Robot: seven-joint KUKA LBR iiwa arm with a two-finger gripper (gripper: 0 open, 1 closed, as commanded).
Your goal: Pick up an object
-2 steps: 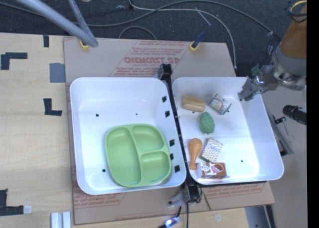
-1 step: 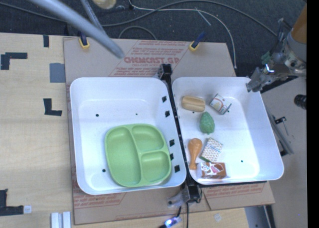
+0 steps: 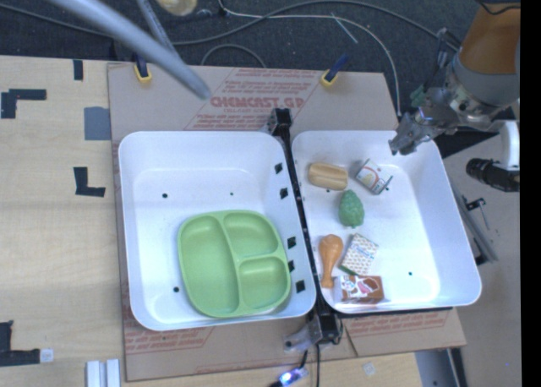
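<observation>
The right bin [image 3: 439, 208] holds several small items: a tan bread roll [image 3: 327, 176], a small white can [image 3: 372, 177], a green lumpy toy [image 3: 352, 208], an orange drumstick [image 3: 329, 257], a checkered packet [image 3: 360, 253] and a red-brown box [image 3: 363, 289]. My gripper [image 3: 407, 138] hangs at the bin's far right corner, above the rim, to the right of the can. Nothing shows between its fingers.
The left bin [image 3: 152, 182] holds a green divided plate [image 3: 235, 264]. A black divider [image 3: 289, 199] runs between the bins. Cables lie on the dark floor behind, and a grey pole [image 3: 101, 13] crosses the upper left.
</observation>
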